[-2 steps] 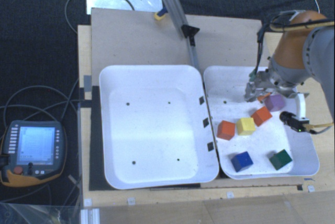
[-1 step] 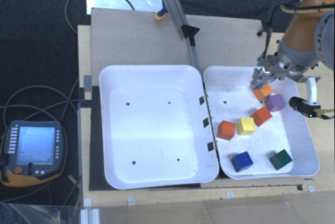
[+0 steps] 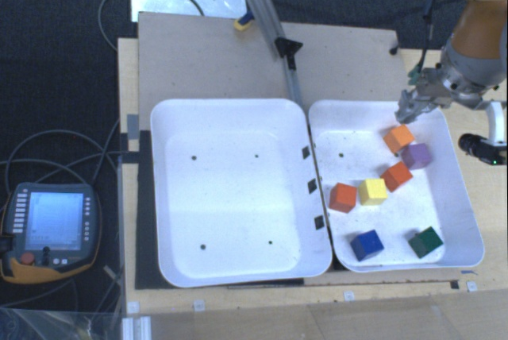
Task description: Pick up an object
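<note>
Smooth white plastic bins (image 3: 238, 112)

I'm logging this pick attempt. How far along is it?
Early. Done: the gripper is above the right bin, near the orange block. In hand: nothing visibly gripped. Left: descending, closing on a block and lifting it; all seven blocks lie in that bin.

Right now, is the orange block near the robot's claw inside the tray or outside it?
Inside. The orange block lies on the floor of the right bin, beside the purple block, just below the gripper.
</note>
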You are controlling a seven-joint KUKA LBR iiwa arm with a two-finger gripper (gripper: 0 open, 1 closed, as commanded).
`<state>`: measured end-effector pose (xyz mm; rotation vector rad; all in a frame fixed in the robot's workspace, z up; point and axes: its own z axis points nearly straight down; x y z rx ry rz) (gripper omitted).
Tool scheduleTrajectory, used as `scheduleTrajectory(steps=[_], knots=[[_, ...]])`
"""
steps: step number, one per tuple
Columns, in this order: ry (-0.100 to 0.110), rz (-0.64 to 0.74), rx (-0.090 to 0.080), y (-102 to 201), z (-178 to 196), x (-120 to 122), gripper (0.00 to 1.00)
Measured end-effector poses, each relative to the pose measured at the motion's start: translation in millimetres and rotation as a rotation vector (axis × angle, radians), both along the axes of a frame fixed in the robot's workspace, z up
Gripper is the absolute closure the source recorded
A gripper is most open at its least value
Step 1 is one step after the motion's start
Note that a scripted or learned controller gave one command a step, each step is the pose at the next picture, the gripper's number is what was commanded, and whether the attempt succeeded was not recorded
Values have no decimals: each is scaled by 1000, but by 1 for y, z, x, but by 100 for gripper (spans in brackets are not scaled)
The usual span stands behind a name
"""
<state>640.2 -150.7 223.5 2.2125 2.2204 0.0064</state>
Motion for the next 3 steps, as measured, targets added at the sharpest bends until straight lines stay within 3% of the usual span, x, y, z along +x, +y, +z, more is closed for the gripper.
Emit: scheduleTrajectory(steps=[1,3], knots=[[0,2,0,0,50,2,100],[8,7,4,109,38,-23,100]])
